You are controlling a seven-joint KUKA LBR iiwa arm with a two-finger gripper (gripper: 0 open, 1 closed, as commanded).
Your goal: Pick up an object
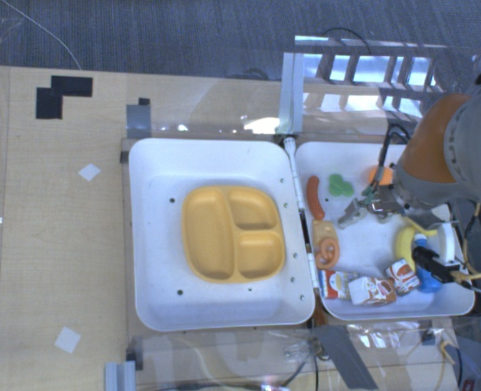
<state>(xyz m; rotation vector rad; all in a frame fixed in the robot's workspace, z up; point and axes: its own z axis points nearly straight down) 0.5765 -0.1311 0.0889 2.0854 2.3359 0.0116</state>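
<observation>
The gripper [356,211] hangs low over the middle of the right bin [460,304], its two thin metal fingers [347,217] pointing toward the bin's left wall and slightly spread, with bare white floor showing between the tips and no object caught there. Behind the fingers the wrist is a tangle of dark metal and cable that is hard to read, and the grey arm [476,137] with its orange band [427,141] covers the bin's far right corner and runs off the right edge of the view. Just beyond the fingertips a small green piece [340,186] lies near the far wall, and a small orange thing [378,174] is half hidden by the wrist, so its shape cannot be made out. Along the left wall lie a red sausage-like piece [313,197] and, nearer the front, a tan and orange item [327,249]. At the front edge sit small red-and-white packets [362,288], their print too blurred to read. A yellow banana [406,243] curves by the right wall, partly covered by the arm's dark fittings, with a blue object [429,282] beside it that is also partly hidden. In the left bin [155,300] a yellow divided tray [232,233] rests at the centre, apart from all the walls.
</observation>
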